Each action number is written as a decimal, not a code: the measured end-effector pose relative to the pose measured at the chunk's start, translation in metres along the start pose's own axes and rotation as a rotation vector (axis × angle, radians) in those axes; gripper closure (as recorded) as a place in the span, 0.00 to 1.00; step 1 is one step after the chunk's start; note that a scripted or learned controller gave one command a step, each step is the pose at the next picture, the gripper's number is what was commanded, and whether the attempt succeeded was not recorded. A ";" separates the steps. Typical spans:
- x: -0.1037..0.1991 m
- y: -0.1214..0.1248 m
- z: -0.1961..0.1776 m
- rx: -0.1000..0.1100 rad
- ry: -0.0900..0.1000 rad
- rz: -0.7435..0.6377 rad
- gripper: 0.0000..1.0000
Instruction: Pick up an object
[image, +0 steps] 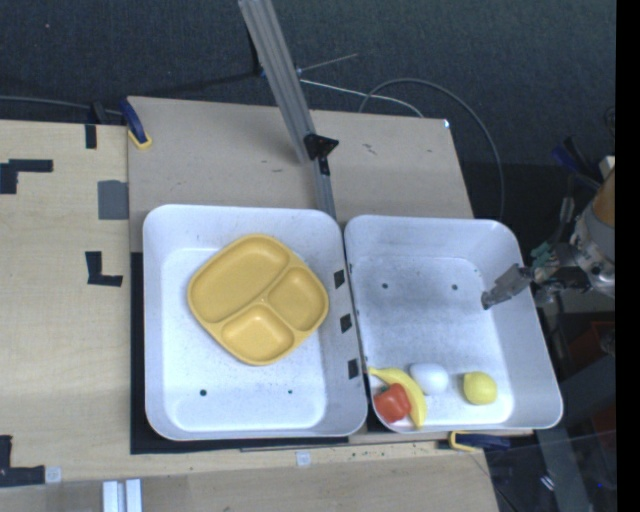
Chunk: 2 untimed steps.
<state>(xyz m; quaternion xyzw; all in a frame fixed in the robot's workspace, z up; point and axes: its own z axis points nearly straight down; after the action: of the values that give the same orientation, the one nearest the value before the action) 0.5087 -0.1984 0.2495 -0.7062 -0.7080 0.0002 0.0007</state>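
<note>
The claw (503, 287) hovers at three o'clock over the right bin (520, 330) (open or clenched, I cannot tell); yellow ball (480, 388) lies toward five o'clock.

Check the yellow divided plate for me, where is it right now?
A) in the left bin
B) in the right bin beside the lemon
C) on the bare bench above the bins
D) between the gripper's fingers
A: the yellow divided plate lies flat in the left bin, while the lemon sits in the right bin and the gripper hangs over that bin's right side.
</note>
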 end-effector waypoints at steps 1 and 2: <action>0.000 0.000 0.000 0.000 0.000 0.000 0.00; 0.007 0.001 0.063 0.007 0.001 0.001 0.00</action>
<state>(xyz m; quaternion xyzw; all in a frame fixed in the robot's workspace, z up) 0.5092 -0.1913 0.1870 -0.7065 -0.7077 0.0021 0.0035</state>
